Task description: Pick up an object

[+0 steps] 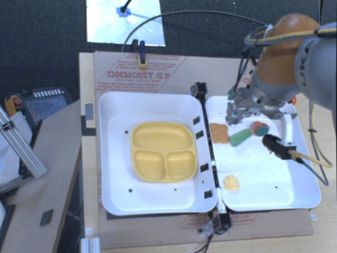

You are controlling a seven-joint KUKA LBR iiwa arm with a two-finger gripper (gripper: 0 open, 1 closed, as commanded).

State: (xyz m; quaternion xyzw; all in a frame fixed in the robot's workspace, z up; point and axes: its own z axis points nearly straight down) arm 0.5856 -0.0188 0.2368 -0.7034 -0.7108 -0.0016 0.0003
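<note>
end effector partly hides red-and-teal toy.

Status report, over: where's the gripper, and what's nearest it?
Gripper over right bin, far left corner. Orange piece and green piece lie just in front of it. Yellow tray apart in left bin; no obstruction seen.

Right shallow white bin: the near half of the floor is open, save a small pale yellow lump beside the black-clipped divider. The far half is crowded: a flat orange piece, a green cylindrical block and a round orange-and-teal item lie close together below the gripper. Left shallow white bin: a yellow three-compartment plastic tray fills the centre, with bare margins all round.
</note>
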